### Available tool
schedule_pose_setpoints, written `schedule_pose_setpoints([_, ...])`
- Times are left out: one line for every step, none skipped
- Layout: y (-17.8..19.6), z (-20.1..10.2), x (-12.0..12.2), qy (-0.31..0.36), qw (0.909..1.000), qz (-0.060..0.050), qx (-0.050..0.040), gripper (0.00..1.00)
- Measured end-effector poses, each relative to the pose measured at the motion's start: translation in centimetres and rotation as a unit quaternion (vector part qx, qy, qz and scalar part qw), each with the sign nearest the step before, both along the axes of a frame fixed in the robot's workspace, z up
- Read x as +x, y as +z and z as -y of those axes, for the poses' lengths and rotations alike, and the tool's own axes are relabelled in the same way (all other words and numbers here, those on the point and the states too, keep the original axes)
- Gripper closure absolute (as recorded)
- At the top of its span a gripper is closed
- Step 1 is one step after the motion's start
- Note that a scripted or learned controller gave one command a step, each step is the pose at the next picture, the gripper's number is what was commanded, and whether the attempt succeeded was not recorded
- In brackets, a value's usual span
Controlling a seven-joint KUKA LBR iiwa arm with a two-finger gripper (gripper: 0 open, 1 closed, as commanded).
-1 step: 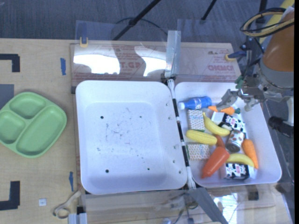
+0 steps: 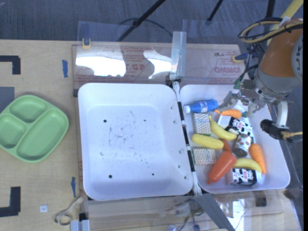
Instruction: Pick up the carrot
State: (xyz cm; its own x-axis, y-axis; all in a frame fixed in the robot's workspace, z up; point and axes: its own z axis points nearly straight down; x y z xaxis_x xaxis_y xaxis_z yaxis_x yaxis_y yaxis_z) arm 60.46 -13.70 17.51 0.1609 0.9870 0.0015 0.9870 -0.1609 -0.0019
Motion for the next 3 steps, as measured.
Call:
schedule_pose_setpoints([-9.0,1.7,2.6,-0.033,0.9995,0.001,-0.0009,0.0])
schedule_pose_setpoints([-2.1,7.1,6.3,-0.162,0.9869,0.001,-0.0017,0.0])
schedule_pose_setpoints([-3.0,2.3,6.2,-0.182,0.9832,-0.002,-0.0011,0.0])
